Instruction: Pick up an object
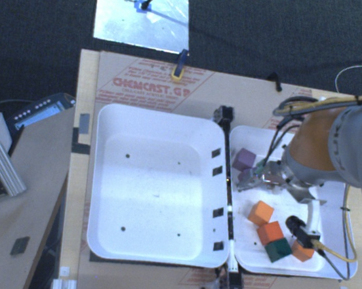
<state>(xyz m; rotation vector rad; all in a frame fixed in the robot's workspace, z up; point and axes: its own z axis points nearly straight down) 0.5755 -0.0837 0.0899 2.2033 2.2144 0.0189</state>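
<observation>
The right bin (329, 271) holds several small blocks. A purple block (244, 159) lies near its left wall. An orange block (261, 212) sits mid-bin, with a red-orange block (269, 232) and a dark green block (277, 250) just below it, and a small orange piece (302, 251) to their right. My gripper (248, 178) is low in the right bin, just below the purple block and above the orange block. The grey arm with its orange band (313, 141) reaches in from the right and covers the bin's upper right part.
The left bin (100, 183) stands beside the right one, with a black divider strip (226, 179) between them. Cables (336, 250) trail over the right bin's lower right. A yellow clip (177, 74) sits on the cardboard behind the bins.
</observation>
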